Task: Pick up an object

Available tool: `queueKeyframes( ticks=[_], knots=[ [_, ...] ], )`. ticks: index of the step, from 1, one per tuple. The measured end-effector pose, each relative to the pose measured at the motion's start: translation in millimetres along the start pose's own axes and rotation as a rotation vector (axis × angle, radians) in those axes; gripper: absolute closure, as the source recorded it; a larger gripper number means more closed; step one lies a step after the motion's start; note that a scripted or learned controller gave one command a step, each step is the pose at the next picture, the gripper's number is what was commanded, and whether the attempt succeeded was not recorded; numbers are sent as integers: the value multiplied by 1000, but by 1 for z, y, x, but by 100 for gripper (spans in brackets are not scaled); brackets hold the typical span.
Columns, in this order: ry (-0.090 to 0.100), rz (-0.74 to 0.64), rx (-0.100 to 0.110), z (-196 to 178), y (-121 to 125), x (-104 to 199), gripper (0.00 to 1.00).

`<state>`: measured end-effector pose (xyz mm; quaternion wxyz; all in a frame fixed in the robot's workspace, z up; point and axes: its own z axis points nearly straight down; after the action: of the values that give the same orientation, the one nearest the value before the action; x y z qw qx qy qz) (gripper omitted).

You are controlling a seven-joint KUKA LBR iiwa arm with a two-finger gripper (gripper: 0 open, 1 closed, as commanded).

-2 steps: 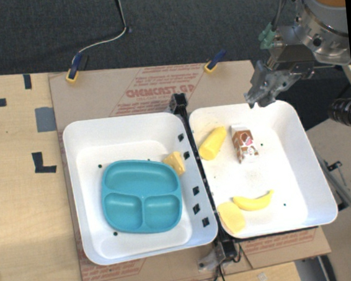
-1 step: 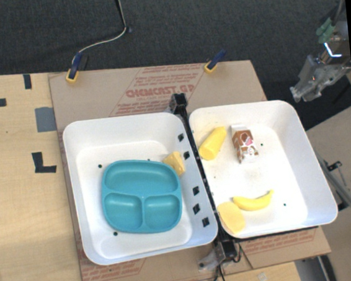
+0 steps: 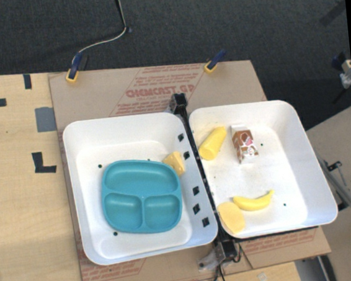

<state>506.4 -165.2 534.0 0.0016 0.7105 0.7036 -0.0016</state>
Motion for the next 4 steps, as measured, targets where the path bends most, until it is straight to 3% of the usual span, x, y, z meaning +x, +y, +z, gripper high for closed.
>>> queueKeyframes(
  ticks=[1,2,3,4],
  knots=[
    [2,-5,-1,-1,-23,-62,100],
    [10,-15,16,148,-23,5,100],
    [7,-12,13,269,0,20,100],
    [1,-16,-20,15,37,61,100]
  ],
)
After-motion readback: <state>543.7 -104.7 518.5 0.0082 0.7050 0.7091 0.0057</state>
